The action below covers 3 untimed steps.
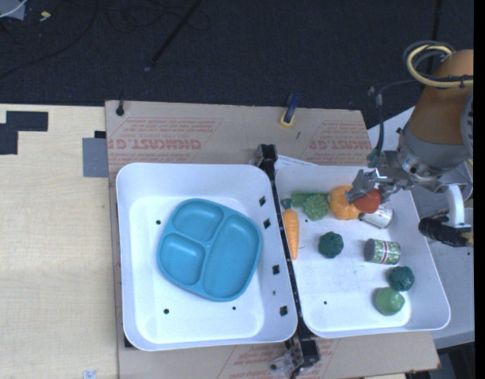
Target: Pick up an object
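The left bin (140, 212) held a blue divided plate (208, 248). In the right bin (432, 306), a carrot (291, 233) lay at the left wall, broccoli (314, 205) beside an orange item (343, 204). The gripper (369, 189) sat far right, pinching a red object (368, 202).

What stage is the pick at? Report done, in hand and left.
Done: the end effector has reached the right bin, down among the orange toy and red toy. In hand: nothing visibly held; both toys rest on the bin floor. Left: grasp one and lift. The carrot lies untouched, as does the blue tray.
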Tool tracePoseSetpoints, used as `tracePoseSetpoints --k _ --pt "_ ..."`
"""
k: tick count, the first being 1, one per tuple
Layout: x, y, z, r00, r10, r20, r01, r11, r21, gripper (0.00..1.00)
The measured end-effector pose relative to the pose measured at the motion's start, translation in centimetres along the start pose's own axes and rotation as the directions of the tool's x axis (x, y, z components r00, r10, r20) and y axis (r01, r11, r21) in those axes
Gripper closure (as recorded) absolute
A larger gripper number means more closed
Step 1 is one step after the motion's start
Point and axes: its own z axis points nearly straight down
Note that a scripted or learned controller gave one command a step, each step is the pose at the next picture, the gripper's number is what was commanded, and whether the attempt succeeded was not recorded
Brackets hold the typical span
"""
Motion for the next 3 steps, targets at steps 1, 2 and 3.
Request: tracePoseSetpoints --k 1,2,3 --pt "-0.1 0.0 -2.6 1.000 0.000 -0.001 0.000 1.000 0.001 1.00" --pt "4.8 -0.8 -3.4 1.000 -0.002 -0.003 0.002 1.000 0.005 1.00" --pt "10.1 -0.8 -3.8 1.000 -0.004 -0.003 0.004 1.000 0.006 1.00"
